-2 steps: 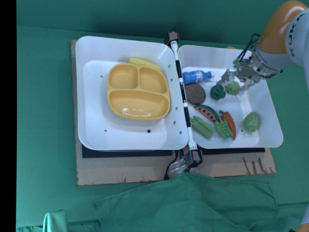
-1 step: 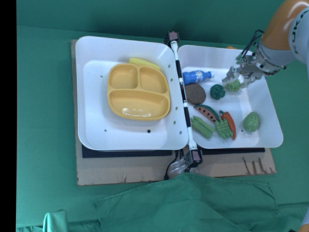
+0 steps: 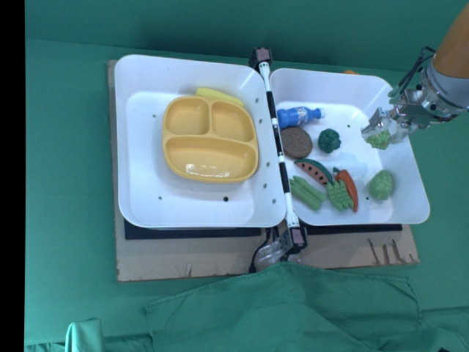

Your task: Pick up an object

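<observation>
Nearest you, at the front of the right bin (image 3: pixel 410 213), lie a bunch of green beans (image 3: pixel 308 193), a green ridged piece (image 3: pixel 338 195), an orange-red chili (image 3: pixel 349 188) touching it, and a pale green lettuce (image 3: pixel 381 185) off to the right. Behind them you see a watermelon slice (image 3: pixel 314 171), then a brown patty (image 3: pixel 297 142) and a dark broccoli (image 3: pixel 329 140), with a blue bottle (image 3: pixel 298 115) farther back. The left bin (image 3: pixel 146 204) carries a yellow divided plate (image 3: pixel 210 138). The gripper (image 3: pixel 382 132) hangs over the right bin's right side, reaching in from the right, fingers closed around a small light-green leafy piece (image 3: pixel 379 139).
</observation>
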`<act>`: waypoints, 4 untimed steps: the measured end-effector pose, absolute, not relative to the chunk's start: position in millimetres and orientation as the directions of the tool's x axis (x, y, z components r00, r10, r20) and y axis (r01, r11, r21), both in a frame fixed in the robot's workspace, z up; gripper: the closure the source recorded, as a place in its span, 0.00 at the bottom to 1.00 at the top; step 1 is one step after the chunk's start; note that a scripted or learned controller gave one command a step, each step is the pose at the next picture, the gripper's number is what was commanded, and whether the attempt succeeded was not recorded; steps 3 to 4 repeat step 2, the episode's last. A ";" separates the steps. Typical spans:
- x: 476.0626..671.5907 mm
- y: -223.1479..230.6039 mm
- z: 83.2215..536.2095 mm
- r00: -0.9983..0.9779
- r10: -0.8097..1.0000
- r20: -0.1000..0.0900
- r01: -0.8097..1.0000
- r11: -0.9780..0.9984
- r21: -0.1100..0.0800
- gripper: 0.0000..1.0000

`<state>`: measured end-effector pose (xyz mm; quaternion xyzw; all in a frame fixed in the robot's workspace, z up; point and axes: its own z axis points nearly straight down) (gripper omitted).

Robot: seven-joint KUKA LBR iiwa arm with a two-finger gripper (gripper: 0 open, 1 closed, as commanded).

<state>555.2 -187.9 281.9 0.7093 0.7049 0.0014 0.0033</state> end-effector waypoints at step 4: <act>567.8 -187.1 424.4 0.003 1.000 -0.004 1.000 -0.003 0.010 1.00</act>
